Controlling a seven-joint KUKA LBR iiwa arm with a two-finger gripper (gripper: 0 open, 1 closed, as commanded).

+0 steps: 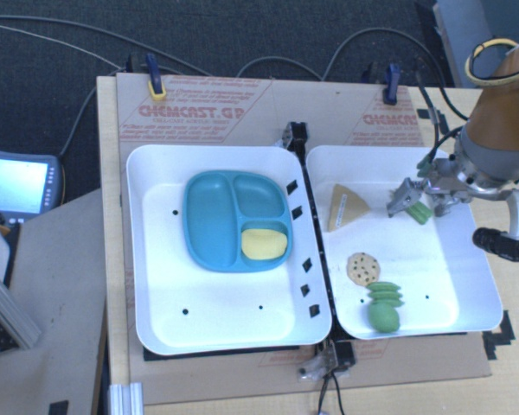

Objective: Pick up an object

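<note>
My gripper point(417, 204) reaches in from the right over the back of the right bin point(467, 266). A small green piece point(419, 213) shows between its grey fingers, and the gripper is shut on it. Just left of it a tan wedge point(348, 207) lies on the bin floor. Nearer the front lie a round speckled cookie point(362, 269) and a green ribbed toy point(384, 308).
The left bin point(156, 258) bears a blue divided plate point(229, 214) with a yellow lump point(264, 244) in its front right compartment. A black divider with clips point(307, 232) runs between the bins. Blue clamps point(156, 80) hold the board's back edge.
</note>
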